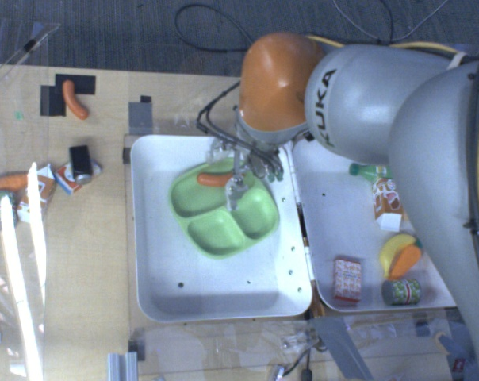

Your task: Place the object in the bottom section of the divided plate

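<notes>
A green divided plate lies in the left white bin. A small orange carrot-like object rests on the plate's upper left section, near its rim. My gripper hangs over the middle of the plate, just right of the orange object, with its slim fingers pointing down. The orange band of the arm looms directly above it and hides the plate's far edge. The plate's bottom section shows bare green.
The right bin holds a bottle, a yellow and orange fruit pair, a small red box and a dark can. Loose items, among them an orange sausage shape, lie on the bench at left.
</notes>
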`<state>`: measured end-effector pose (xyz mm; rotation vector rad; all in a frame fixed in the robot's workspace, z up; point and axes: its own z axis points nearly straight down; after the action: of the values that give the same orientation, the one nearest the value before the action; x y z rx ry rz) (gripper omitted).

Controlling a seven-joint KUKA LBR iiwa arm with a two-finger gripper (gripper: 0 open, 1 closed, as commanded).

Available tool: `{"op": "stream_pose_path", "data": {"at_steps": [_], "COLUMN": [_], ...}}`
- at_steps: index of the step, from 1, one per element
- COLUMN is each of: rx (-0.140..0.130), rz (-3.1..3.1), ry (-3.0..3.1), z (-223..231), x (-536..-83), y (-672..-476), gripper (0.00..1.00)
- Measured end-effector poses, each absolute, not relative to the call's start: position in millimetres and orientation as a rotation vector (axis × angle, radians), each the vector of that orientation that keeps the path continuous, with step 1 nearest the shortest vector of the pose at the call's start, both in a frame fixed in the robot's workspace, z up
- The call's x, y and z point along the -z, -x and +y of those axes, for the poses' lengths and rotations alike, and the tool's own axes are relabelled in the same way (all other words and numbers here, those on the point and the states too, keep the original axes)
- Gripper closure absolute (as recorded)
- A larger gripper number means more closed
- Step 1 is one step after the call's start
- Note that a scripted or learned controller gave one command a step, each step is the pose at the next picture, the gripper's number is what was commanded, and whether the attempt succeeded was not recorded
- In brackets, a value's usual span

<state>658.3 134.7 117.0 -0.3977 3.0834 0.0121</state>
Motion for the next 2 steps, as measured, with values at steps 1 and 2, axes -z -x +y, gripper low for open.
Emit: {"op": "stream_pose_path", "data": {"at_steps": [1, 2], "rx": [-0.012, -0.004], "rz": [3.083, 3.044], "ry": [0.398, 0.72], "z": [134.7, 111.5], "x": [-117.0, -197.1], "y": [-658.3, -670.8], "gripper": [0.0, 0.0]}}
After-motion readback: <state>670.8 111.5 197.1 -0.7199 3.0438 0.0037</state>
